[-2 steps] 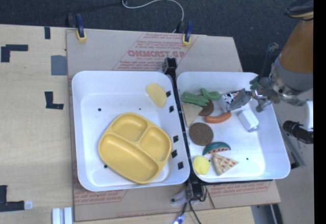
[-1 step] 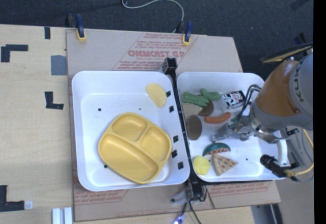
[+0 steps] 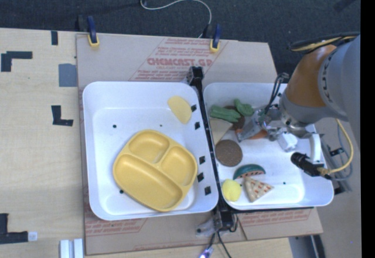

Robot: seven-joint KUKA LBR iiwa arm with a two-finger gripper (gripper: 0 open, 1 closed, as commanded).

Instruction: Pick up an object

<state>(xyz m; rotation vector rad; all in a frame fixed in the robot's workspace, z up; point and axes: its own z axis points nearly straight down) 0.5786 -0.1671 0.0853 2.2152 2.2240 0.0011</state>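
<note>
My gripper [image 3: 259,127] is low in the right bin [image 3: 293,199], near its upper middle, under the arm's orange band. A small orange-red piece [image 3: 244,132] lies right at its tip; whether it is gripped is unclear. Two green toy vegetables [image 3: 226,114] [image 3: 244,107] lie just left of and above the gripper. A brown disc [image 3: 228,152] sits below left of it. Near the bin's front are a yellow lemon [image 3: 232,190], a teal crescent [image 3: 248,170] and a wedge-shaped slice [image 3: 257,187].
The left bin [image 3: 94,133] holds a yellow divided plate [image 3: 155,169] and a pale yellow chip-like piece [image 3: 180,109]. A black divider [image 3: 205,145] runs between the bins. The arm's body and cables [image 3: 319,163] cover the right bin's right side.
</note>
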